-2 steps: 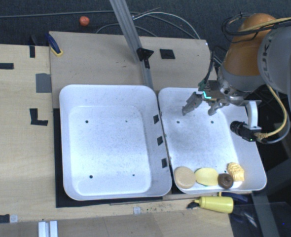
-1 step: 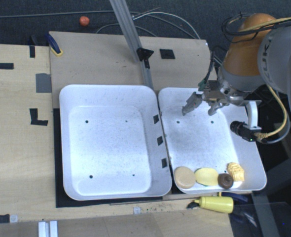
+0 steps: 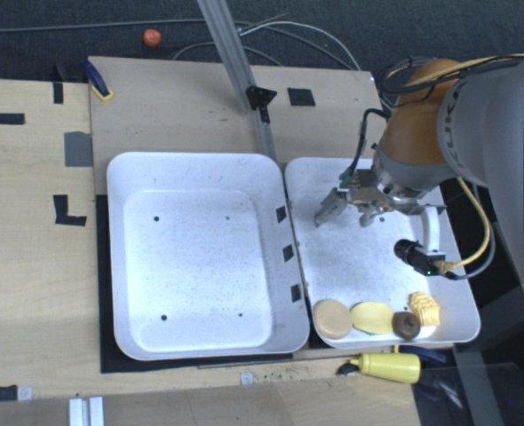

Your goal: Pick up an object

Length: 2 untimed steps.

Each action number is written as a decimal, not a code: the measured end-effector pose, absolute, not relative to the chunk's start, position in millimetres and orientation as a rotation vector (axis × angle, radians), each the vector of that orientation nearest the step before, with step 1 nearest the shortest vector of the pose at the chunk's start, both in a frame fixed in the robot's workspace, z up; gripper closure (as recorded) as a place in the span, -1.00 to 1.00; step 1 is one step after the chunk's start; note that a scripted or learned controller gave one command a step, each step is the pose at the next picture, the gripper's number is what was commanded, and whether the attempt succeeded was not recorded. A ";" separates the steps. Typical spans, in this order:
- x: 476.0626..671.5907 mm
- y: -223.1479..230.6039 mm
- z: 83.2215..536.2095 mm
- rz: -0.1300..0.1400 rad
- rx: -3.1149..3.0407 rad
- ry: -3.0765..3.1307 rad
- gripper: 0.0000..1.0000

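Yellow and lying on the bench just outside the right bin's near rim, a tool-like object (image 3: 389,366) sits closest to the lens. Just beyond it, inside the right bin (image 3: 333,238), four small items crowd the near wall: a tan disc (image 3: 332,319), a pale yellow oval (image 3: 370,317), a dark brown round piece (image 3: 406,325) and a ridged yellow piece (image 3: 424,307). Any of them would serve as the thing to pick up.

The gripper (image 3: 346,208) hangs over the far half of that bin, its two fingers spread apart with nothing between them (bare white floor lies under them). All four items lie well apart from the jaws, toward the camera and toward the arm's side. The left bin (image 3: 191,256) lies on the jaws' other side.

The main risk, as I judge it, is closing on bare floor if the jaws descend where they are. A second risk comes from the clustering: the items touch or nearly touch each other and hug the bin wall, so a finger could land on a neighbour, or jam against the rim and push the target away.
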State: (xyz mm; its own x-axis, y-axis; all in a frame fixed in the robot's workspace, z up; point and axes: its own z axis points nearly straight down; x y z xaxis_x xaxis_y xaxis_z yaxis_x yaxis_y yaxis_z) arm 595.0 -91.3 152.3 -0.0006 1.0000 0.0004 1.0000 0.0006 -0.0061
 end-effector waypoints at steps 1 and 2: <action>592.7 -92.0 109.6 0.004 -2.219 -2.220 -1.00; 592.9 -91.7 88.8 0.000 -2.221 -2.223 -1.00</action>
